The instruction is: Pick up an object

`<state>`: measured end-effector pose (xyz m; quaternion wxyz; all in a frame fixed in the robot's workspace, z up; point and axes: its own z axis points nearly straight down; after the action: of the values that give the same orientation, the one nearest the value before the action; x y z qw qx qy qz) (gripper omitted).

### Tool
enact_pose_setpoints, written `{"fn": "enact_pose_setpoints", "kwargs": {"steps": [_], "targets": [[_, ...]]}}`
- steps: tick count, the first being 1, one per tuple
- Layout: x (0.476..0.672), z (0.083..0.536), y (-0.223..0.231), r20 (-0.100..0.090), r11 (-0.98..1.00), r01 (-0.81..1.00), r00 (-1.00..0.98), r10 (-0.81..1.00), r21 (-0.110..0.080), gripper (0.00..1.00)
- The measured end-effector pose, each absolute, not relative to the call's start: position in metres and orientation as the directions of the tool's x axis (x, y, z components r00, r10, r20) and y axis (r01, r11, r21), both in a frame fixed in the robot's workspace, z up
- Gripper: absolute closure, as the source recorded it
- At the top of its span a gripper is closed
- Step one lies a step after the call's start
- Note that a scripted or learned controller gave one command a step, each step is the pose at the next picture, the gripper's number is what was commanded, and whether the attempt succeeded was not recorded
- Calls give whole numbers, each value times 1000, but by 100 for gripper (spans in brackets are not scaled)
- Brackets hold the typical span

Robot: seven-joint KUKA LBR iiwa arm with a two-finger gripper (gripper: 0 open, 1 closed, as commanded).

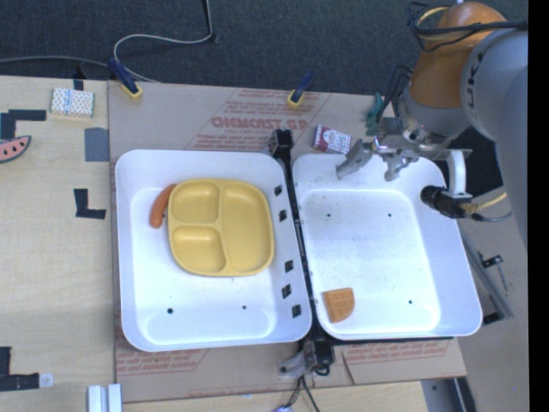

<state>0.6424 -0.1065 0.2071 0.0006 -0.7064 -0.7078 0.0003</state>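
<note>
My gripper (pixel 371 166) hangs over the far rim of the right bin (pixel 446 256), its two metal fingers spread open with nothing between them. A small orange block (pixel 338 304) lies at the near left corner of the right bin, far from the gripper. In the left bin (pixel 137 256) a yellow divided plate (pixel 220 227) lies flat, and an orange sausage-shaped piece (pixel 158 206) rests against the plate's left edge.
A small red and white packet (pixel 329 139) lies on the cardboard just behind the right bin, close to the gripper. Blue and yellow clamps (pixel 125 77) hold the cardboard's far edge. A black divider (pixel 288 221) runs between the bins.
</note>
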Motion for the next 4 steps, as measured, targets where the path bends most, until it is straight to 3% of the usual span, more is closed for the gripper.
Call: {"fn": "enact_pose_setpoints", "kwargs": {"steps": [1, 2, 3, 4], "targets": [[630, 85, -99, 0, 2, 1000, -2, 1000, 0, 0], [646, 185, -42, 0, 3, 1000, -3, 1000, 2, 0], [606, 93, -111, -1, 0, 1000, 0, 1000, -3, 0], [573, 86, -99, -2, 0, 1000, 0, 1000, 5, 0]]}}
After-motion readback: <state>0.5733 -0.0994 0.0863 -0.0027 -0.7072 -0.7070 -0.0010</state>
